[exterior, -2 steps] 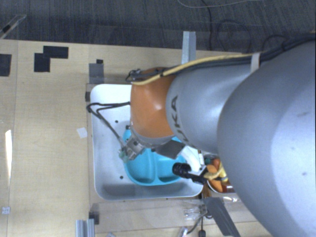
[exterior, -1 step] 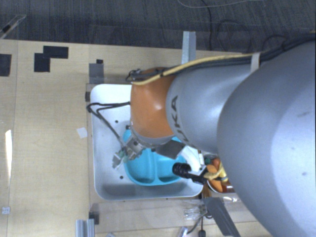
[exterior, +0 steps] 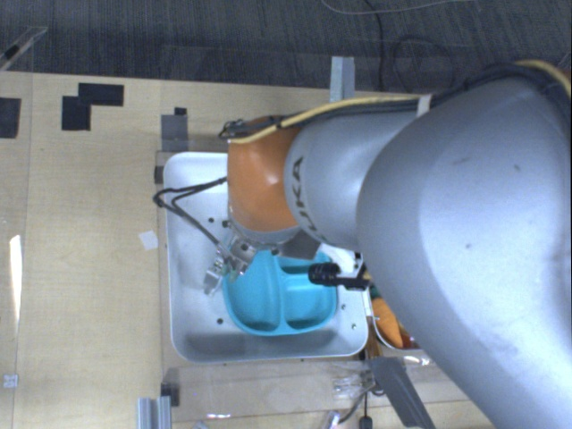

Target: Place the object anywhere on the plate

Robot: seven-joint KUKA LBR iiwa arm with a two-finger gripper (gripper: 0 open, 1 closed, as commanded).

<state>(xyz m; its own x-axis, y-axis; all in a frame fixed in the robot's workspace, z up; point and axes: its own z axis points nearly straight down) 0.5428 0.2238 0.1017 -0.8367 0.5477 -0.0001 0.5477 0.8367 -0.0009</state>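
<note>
The arm (exterior: 429, 195) covers most of the right bin (exterior: 380, 324). In the left bin (exterior: 188, 329) lies the blue plate (exterior: 277, 307). Gripper (exterior: 219, 271) state: cannot tell. The orange object (exterior: 389, 324) is partly hidden.

A bright blue plate (exterior: 273, 304) lies flat in the white bin (exterior: 192, 239), toward the bin's near right corner. A raised ridge divides it into compartments. Its far edge is hidden under the arm. Something orange (exterior: 386, 322) shows just past the bin's right wall, mostly hidden.
</note>
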